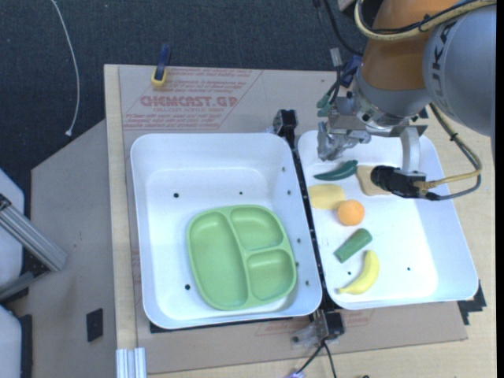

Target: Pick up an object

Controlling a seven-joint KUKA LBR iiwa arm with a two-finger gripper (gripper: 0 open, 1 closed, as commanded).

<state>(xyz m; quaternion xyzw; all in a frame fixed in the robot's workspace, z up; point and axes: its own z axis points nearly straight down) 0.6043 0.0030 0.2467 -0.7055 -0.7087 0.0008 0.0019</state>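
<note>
In the right-hand shallow white plastic bin (pixel 441 282), the claw (pixel 337 150) hangs over a curved dark-green pod-shaped piece (pixel 337 169) — grip state cannot be determined. Risk: crowding — the pale yellow lump (pixel 326 196) and small orange ball (pixel 350 212) lie just beside the pod and may be nudged.

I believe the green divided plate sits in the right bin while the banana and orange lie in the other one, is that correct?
Not quite: the green divided plate sits in the left bin, as the camera view shows. The banana and orange lie in the other one, the right bin.
</note>
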